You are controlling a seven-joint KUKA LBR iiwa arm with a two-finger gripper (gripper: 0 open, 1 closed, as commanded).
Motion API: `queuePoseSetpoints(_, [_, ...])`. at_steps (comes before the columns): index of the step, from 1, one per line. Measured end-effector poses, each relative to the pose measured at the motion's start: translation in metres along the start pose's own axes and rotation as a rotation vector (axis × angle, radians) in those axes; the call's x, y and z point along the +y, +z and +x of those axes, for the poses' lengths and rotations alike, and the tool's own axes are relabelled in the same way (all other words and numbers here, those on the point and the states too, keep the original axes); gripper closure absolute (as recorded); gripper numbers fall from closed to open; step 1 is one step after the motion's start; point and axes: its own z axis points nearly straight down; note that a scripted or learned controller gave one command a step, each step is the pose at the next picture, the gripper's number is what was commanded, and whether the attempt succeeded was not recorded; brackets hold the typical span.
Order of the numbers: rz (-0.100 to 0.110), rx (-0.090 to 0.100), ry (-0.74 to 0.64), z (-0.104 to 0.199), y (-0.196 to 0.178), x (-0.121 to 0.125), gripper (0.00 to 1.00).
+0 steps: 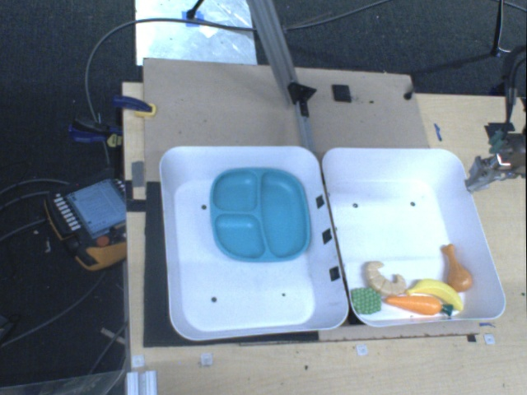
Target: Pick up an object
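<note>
In the near right corner of the right bin (395,188) lie several toy foods: a yellow banana (436,290), an orange carrot (414,304), a brown drumstick (455,269), a tan curled piece (384,278) and a small green piece (366,300). My gripper (487,169) hangs at the view's right edge, just outside the right bin's far right rim, well away from the foods. Nothing shows between its fingers.
A blue divided plate (260,213) rests in the left bin (189,286). A grey pole (274,39) slants across the back of the bench. Clamps and a handheld device (90,216) lie off the bench's left side.
</note>
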Motion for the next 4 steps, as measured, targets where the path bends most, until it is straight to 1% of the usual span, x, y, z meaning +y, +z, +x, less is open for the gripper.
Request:
queuePoseSetpoints(1, [0.002,0.002,-0.004,0.044,0.008,0.024,1.00])
queuePoseSetpoints(2, [0.005,0.002,-0.003,0.098,0.027,0.036,1.00])
queuePoseSetpoints(3, [0.004,0.003,-0.004,0.155,0.029,0.045,1.00])
queuePoseSetpoints(4, [0.004,0.003,-0.004,0.198,0.036,0.053,1.00])
